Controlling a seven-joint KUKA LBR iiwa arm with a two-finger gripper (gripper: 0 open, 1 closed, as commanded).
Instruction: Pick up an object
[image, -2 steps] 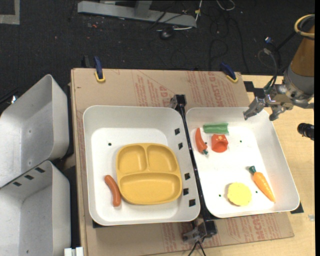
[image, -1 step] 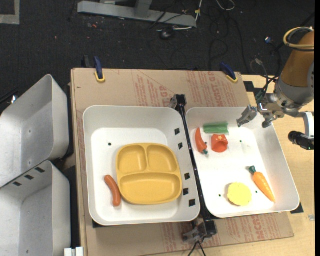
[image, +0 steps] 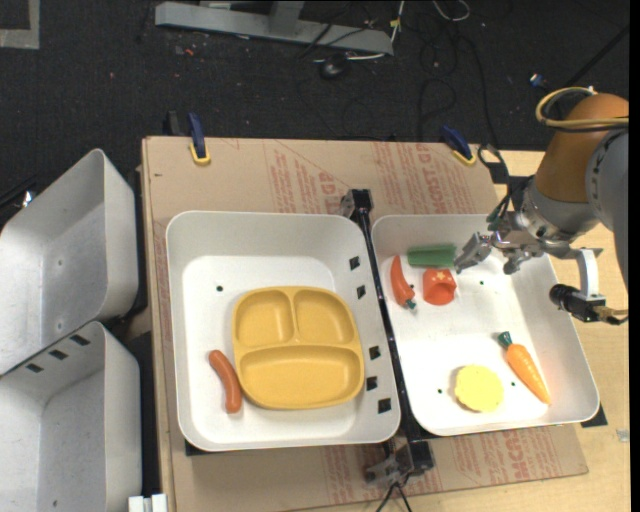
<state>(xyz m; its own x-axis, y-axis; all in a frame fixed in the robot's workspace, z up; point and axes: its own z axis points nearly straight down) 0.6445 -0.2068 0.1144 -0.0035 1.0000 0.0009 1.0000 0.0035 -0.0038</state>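
The right bin (image: 560, 330) holds a green block (image: 431, 256), a long red pepper (image: 401, 280), a small red cup-shaped piece (image: 439, 287), a yellow disc (image: 479, 388) and an orange carrot (image: 526, 368). My gripper (image: 495, 257) hovers over the bin's back part, just right of the green block and the red piece. Its fingers (image: 472, 252) are spread open with nothing between them. The grey arm with its orange band (image: 580, 150) reaches in from the right.
The left bin (image: 190, 300) holds a yellow divided plate (image: 298, 347) and a brown sausage (image: 226, 380) beside it. A black divider (image: 378, 310) runs between the bins. Two white containers (image: 60, 300) stand off the bench to the left.
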